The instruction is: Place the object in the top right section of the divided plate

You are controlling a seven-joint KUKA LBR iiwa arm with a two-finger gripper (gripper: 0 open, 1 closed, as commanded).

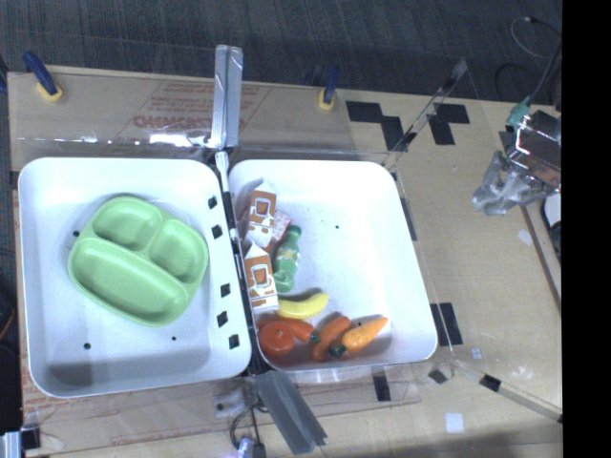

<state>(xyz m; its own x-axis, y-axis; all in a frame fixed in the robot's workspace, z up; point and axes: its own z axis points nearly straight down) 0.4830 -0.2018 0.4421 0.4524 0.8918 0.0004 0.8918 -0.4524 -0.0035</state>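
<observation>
Two white bins (57,184): one green plate (138,270), two carrots (348,335).

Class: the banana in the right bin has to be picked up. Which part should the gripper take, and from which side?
Grip the banana across its middle, coming straight down. It lies flat, long axis left to right, so fingers should close across its narrow width. The tomato sits close below and a carton to its left, so sideways approaches look crowded.
</observation>
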